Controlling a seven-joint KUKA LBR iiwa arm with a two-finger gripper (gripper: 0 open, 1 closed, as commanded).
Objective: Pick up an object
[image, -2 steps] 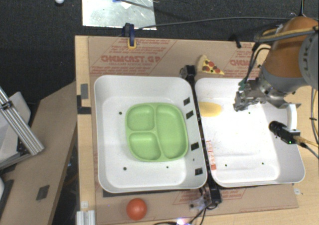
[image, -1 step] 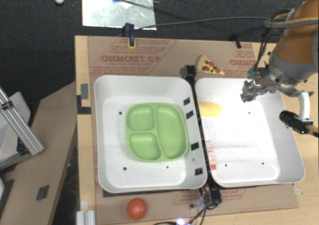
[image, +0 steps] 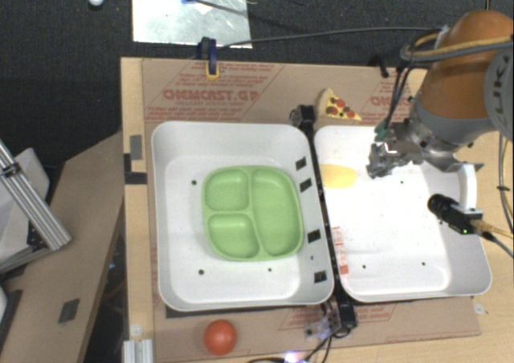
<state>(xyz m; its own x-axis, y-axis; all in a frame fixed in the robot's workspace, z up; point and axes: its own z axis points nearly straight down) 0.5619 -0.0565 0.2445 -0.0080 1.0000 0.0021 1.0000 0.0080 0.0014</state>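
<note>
**Nothing lifted yet: the arm hangs over the right bin beside a yellow piece**

We start with the counter (image: 241,88), a brown board whose red print reads "CHEMCAST GP", repeated across its far edge; smaller red print near the gap between the bins is too fine for us to read. On it lie the two white bins. The left bin (image: 177,193) carries a green divided plate (image: 251,213), which we judge untouched. The right bin (image: 401,257) holds a flat yellow piece (image: 338,177) near its far left corner, the likeliest thing to be picked.

The arm (image: 462,72) reaches in over the right bin, and its gripper (image: 382,161) sits just beside the yellow piece, to that piece's right. We cannot tell whether the fingers are spread or closed; they are dark and too small, and we see nothing between them. So we judge the pick not yet made: grasp and lift both remain.

Outside the bins, a toy pizza slice (image: 339,105) rests on the counter beyond the right bin, and an orange-red ball (image: 220,336) lies at the near edge.
</note>
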